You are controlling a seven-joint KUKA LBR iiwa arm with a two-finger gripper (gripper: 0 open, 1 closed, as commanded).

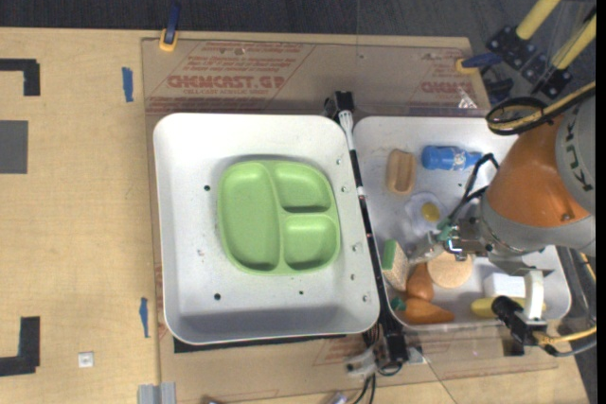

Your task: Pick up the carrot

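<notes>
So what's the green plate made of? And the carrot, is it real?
The green plate looks like smooth plastic: one even colour, rounded molded sections, a soft sheen. The carrot seems to be a plastic toy, being uniformly orange and glossy with a green end, though this view can't say for sure. The white bin under the plate looks like hard molded plastic too, with a matte finish.

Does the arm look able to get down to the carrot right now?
Probably yes. The carrot lies uncovered at the right bin's near-left corner, and the end effector hovers just above it, though the bin wall and neighbouring items crowd it.
</notes>
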